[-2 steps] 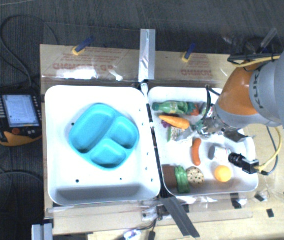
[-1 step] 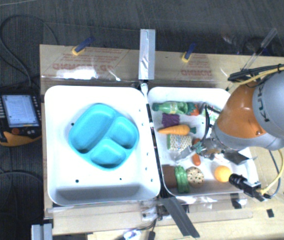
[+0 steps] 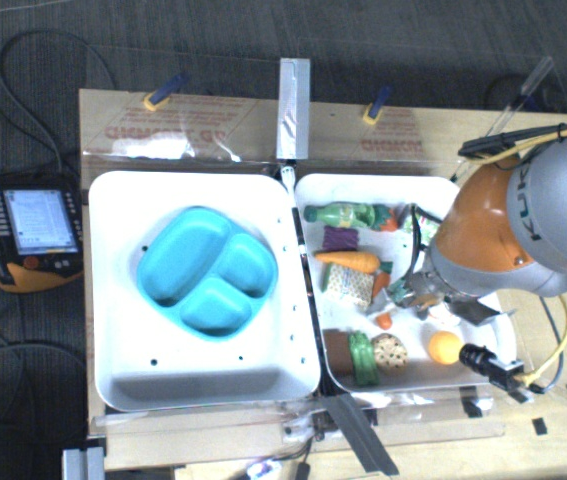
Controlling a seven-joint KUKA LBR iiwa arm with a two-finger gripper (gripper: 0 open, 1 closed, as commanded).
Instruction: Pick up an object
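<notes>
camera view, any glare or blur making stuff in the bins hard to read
Camera view: even, soft lighting and mild overall softness; the blue tray in the left bin reads clearly, with a faint sheen; glare shows on the plastic sheet behind the bins; the arm hides part of the cluttered right bin.

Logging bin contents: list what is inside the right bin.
The right bin holds a green bottle, purple piece, toy carrot, speckled block, small red ball, cookie and orange ball. The arm covers its right part.
</notes>
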